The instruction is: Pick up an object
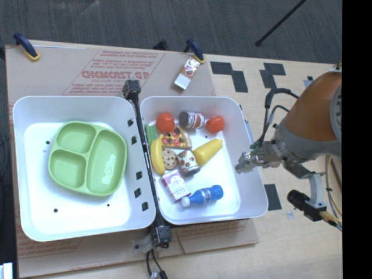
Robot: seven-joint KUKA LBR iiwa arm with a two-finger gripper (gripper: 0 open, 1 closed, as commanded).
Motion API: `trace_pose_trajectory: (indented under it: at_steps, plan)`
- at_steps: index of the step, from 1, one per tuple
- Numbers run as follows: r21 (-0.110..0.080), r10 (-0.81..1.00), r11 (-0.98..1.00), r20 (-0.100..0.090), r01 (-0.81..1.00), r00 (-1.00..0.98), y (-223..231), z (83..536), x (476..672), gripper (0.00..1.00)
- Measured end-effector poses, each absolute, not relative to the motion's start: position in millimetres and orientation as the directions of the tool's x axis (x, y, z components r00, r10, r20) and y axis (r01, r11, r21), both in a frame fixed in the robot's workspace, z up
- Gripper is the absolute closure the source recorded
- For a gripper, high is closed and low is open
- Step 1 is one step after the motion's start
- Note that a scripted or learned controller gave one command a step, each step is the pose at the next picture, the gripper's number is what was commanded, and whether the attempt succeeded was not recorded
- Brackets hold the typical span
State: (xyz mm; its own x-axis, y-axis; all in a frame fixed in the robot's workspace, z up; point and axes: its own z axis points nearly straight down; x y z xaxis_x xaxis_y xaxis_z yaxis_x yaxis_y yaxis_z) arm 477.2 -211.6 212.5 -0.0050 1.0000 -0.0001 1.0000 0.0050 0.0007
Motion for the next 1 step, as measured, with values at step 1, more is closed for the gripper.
trace_pose_trajectory:
  at_steps: [1]
  plan:
    - [-0.005,1.000,0.007,0.001,1.000,-0.007,-210.4,141.0,475.8,1.00]
